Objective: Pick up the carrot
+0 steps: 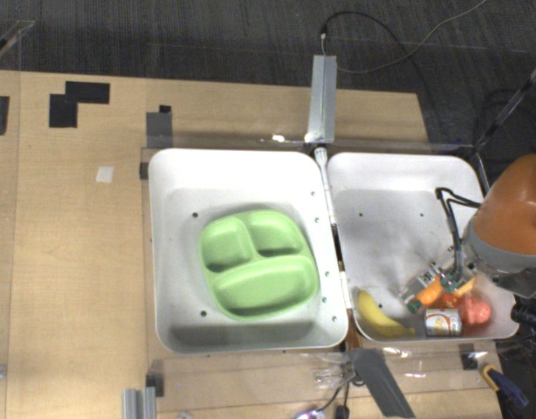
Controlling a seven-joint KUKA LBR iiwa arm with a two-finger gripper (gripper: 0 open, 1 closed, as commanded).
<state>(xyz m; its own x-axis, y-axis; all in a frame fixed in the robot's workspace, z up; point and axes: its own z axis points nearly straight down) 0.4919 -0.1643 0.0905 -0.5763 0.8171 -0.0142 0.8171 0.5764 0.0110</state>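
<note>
Banana (379, 315), can (443, 323) and red fruit (476, 312) crowd the right bin's (381, 190) near corner.
Gripper (443, 279) sits on the orange carrot (432, 293) beside them; its grip cannot be told. Green plate (257, 263) fills the left bin (176, 234).

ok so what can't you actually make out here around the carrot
- End effector, camera view: small and under the arm's orange band; finger state unreadable.
- Carrot: partly covered by the end effector, so grip contact is unclear.
- Can: label too small to read.
- Red fruit: too blurred to identify.
</note>
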